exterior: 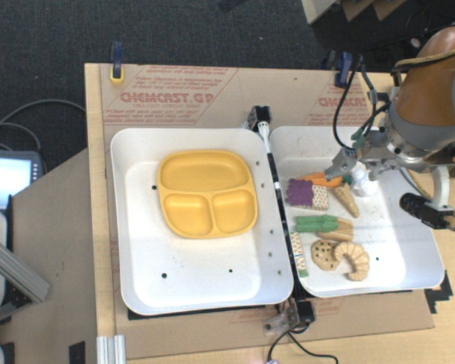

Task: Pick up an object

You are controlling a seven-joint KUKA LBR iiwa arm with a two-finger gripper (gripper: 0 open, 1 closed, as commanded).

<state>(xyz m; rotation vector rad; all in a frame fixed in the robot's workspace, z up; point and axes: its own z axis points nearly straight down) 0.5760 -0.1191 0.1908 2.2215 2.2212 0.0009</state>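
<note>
The right bin (409,268) holds several toy foods: a purple piece (300,192), an orange carrot (323,180), a tan cone (345,201), a green pickle (317,223), a chocolate-chip cookie (324,254) and a croissant (354,260). My gripper (356,171) hangs low over the upper middle of this bin, just right of the carrot and above the tan cone. Its fingers point down among the cables, and I see nothing between them.
In the left bin (136,226) lies a yellow divided plate (208,192). The grey arm with its orange band (432,89) comes in from the upper right. A black bracket (427,211) juts over the right bin's right side. A ridge (277,203) divides the bins.
</note>
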